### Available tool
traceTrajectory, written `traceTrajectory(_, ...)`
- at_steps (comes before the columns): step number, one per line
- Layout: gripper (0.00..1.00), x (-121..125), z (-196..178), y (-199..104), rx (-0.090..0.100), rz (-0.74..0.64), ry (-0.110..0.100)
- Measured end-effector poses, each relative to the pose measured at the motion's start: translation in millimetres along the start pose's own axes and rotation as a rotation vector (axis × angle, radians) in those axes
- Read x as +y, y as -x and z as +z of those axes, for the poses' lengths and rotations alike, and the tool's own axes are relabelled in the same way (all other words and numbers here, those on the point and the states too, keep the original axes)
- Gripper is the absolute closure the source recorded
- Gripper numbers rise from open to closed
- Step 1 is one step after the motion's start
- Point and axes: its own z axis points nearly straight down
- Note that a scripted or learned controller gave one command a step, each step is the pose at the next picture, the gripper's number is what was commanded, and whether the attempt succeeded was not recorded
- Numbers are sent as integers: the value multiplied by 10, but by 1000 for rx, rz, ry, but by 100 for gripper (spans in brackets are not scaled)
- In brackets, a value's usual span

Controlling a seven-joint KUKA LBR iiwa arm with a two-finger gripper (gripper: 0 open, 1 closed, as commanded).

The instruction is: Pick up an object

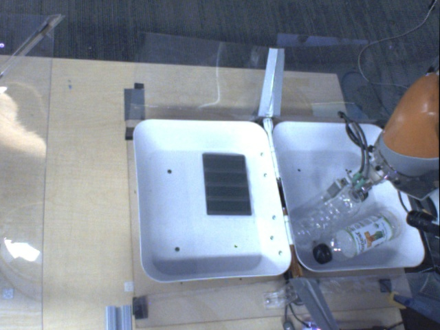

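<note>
A wooden bench (75,205) carries 2 shallow white bins side by side, seen from above at a slant. The left bin (158,239) holds 1 dark ribbed rectangular block (226,183), lying flat near its centre. The right bin (302,150) sits at the block's 3 o'clock, the 2 rims touching along a shared edge.

The grey arm, its orange band (416,119) prominent, reaches in from 3 o'clock and hangs over the right bin. Its gripper (355,185) points down toward 7 o'clock, just above a clear plastic bottle (323,212) lying on its side; how far the claw is open, and whether it has hold of anything, cannot be told at this sharpness.

At the clear bottle's 5 o'clock lies a second bottle (361,236) with a white and orange label and a black cap (322,254), close to the bin's near wall.
</note>
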Motion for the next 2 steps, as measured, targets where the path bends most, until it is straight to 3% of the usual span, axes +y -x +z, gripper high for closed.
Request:
traceTrajectory(1,0,67,821,450,-2,118,4)
traceTrajectory(2,0,-346,740,642,-2,182,1)
